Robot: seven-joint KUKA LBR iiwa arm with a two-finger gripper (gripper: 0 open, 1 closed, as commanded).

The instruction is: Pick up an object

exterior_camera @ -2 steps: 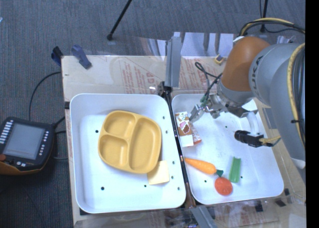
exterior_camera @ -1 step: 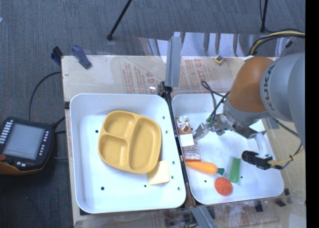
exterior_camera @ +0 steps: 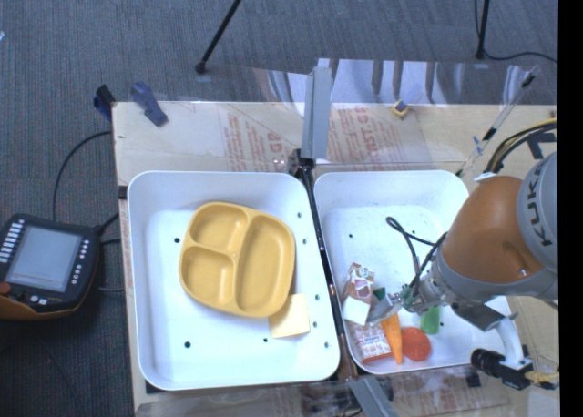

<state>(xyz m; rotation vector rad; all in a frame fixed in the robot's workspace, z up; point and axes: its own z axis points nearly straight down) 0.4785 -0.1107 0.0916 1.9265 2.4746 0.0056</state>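
The right bin point(exterior_camera: 392, 192) holds a small heap of toy food at its near side. In it are a brown snack packet point(exterior_camera: 361, 279), a white block point(exterior_camera: 356, 311), a red and white packet point(exterior_camera: 372, 345), an orange carrot point(exterior_camera: 393, 337), a red round piece point(exterior_camera: 416, 344) and a green piece point(exterior_camera: 430, 319). My gripper point(exterior_camera: 404, 300) hangs low over this heap, just above the carrot's top end and between the white block and the green piece. The grey wrist with its orange band point(exterior_camera: 487, 233) hides the bin's right side.
The left bin point(exterior_camera: 155, 224) carries a yellow divided plate point(exterior_camera: 239, 259) with a flat pale yellow slice point(exterior_camera: 291, 318) at its near right corner. A black cable point(exterior_camera: 405, 235) loops over the right bin's floor. A handheld controller point(exterior_camera: 41, 263) lies off the bench at left.
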